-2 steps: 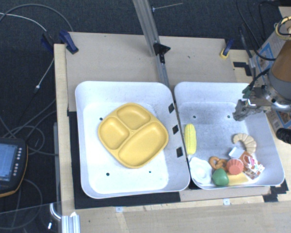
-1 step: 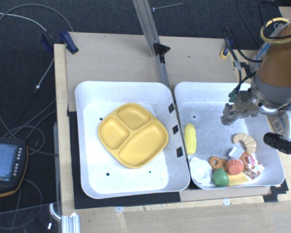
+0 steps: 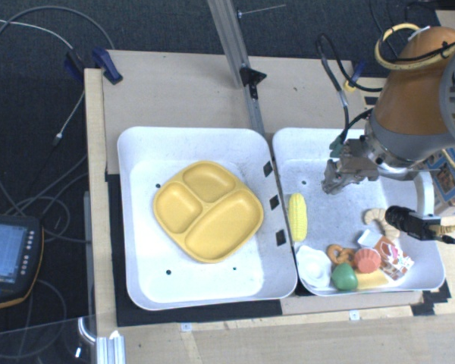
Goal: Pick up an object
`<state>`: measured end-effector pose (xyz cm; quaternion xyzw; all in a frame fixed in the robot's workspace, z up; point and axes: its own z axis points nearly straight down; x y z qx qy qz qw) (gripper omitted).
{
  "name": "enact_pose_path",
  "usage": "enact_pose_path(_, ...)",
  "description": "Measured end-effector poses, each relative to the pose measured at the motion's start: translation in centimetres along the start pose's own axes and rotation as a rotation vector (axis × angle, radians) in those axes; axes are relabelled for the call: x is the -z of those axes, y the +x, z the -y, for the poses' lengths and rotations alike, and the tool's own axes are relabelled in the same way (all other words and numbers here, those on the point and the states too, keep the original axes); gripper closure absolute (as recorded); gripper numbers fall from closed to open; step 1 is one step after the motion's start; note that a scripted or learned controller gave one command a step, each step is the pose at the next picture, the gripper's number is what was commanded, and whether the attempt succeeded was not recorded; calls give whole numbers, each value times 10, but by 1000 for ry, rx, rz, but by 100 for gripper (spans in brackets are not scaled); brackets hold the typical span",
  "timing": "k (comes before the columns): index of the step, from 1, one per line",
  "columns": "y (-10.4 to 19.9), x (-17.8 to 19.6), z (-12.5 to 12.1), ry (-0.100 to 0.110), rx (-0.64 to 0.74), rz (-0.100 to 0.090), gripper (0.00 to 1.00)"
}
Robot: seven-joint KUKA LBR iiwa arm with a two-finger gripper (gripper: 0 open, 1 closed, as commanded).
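Two white bins on the table [image 3: 189, 82], and the hand [image 3: 338, 176] hangs over bare floor in the right bin [image 3: 318, 146].

Whether the hand is open or closed, I cannot tell. The candidates for picking lie apart from it — a corn cob [image 3: 297, 216] near the bin's left wall, and a crowded pile of toy food [image 3: 362, 265] in the near corner. The left bin [image 3: 136, 203] holds a yellow divided plate [image 3: 208, 211]. A straight descent risks closing on nothing; in the pile, neighbours could jam the grip.
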<state>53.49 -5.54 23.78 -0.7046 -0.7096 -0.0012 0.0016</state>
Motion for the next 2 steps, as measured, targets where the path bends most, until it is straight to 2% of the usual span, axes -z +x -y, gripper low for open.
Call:
enact_pose_path(1,54,-9,3,3,0,0,100)
enact_pose_path(2,110,-17,20,4,0,0,100)
